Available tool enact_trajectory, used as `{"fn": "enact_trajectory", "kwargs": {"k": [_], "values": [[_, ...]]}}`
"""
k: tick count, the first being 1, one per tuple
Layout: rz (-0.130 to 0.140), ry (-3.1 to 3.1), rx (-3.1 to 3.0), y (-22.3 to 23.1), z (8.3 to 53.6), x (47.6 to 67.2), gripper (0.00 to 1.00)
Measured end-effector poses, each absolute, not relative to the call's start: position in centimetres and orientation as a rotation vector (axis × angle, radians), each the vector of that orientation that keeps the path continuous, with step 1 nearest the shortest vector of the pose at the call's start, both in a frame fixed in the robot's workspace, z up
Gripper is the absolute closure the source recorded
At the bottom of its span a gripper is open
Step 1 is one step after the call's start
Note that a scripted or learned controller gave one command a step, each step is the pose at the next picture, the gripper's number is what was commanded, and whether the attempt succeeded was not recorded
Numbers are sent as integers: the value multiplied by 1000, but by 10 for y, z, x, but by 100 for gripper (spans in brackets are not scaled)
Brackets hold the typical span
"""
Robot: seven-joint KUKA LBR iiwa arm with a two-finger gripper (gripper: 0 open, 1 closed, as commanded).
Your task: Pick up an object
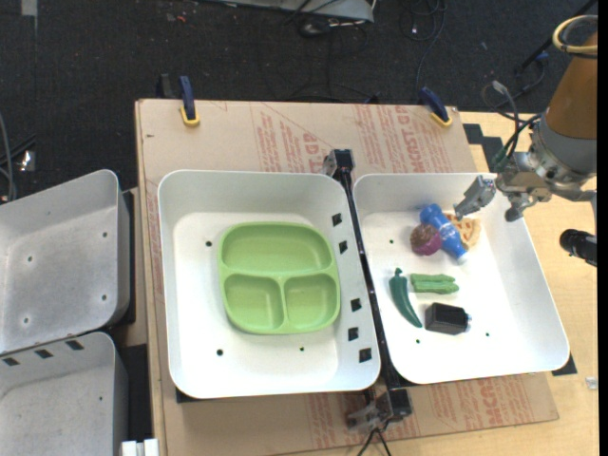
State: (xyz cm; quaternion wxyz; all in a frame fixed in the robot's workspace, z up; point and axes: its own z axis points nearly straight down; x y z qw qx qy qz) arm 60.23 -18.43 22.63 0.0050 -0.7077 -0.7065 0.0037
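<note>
The right bin [532, 283] holds several small objects: a blue piece [440, 222], a purple ball [426, 241], a pale orange piece [467, 229], a dark green pepper [404, 298], a light green piece [434, 283] and a black block [446, 318]. My gripper [495, 203] hangs over the bin's far right part, just right of the blue and orange pieces. It is open, and nothing sits between its fingers [472, 198].
The left bin [185, 255] holds a green divided plate [280, 275]. A black divider [359, 264] runs between the bins. Grey trays [57, 255] lie off the bench at left. Clamps hold the board's far edge.
</note>
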Motion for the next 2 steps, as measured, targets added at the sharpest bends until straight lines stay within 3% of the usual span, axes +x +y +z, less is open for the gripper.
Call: {"fn": "enact_trajectory", "kwargs": {"k": [1, 2], "values": [[1, -2223, -2221, -184, 234, 605, 0], [1, -2221, -2223, -188, 191, 600, 0]]}}
